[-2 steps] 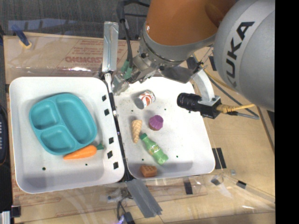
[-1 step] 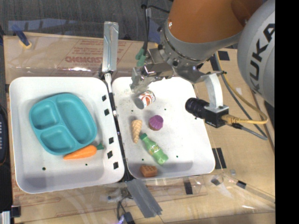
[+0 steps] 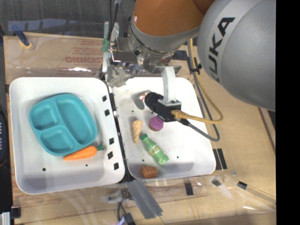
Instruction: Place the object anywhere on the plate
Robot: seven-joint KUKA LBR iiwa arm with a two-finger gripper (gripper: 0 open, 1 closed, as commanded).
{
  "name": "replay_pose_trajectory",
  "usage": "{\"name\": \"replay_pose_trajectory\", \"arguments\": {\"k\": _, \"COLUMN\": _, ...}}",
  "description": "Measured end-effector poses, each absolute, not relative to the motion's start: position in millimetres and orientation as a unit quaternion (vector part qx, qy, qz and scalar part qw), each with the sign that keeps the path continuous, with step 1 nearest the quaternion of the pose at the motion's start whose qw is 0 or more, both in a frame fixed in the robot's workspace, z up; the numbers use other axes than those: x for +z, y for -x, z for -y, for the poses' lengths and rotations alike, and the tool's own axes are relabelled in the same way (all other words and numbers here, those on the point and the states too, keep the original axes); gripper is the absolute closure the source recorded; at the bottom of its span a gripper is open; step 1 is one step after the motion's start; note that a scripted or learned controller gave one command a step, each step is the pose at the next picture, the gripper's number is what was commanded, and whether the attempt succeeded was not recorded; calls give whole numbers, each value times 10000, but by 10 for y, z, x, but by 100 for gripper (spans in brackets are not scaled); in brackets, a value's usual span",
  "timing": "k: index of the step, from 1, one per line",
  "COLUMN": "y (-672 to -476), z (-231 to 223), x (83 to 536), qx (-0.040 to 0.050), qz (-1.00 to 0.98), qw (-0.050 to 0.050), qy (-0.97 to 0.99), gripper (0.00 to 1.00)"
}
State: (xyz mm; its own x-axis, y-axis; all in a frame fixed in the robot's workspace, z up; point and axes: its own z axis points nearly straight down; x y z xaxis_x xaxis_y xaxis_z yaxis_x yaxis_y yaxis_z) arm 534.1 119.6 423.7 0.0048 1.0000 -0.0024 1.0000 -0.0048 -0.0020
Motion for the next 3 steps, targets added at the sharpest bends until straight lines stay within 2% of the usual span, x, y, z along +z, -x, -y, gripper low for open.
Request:
{"name": "replay_pose_trajectory", "arguments": {"k": 1, "y": -5810, "z": -267, "x": 4180, "qx": -20, "qz": -6074, "qw": 3, "qy": -7944, "gripper": 100}}
{"name": "replay_pose_trajectory", "arguments": {"k": 2, "y": -6159, "z": -604, "x": 4409, "qx": -13, "qz": -5468, "qw": 3, "qy": -8373, "gripper": 100}}
{"name": "replay_pose_trajectory", "arguments": {"k": 3, "y": -6255, "z": -1307, "x": 4403, "qx": -15, "qz": -5040, "qw": -3, "qy": -8637, "gripper": 100}}
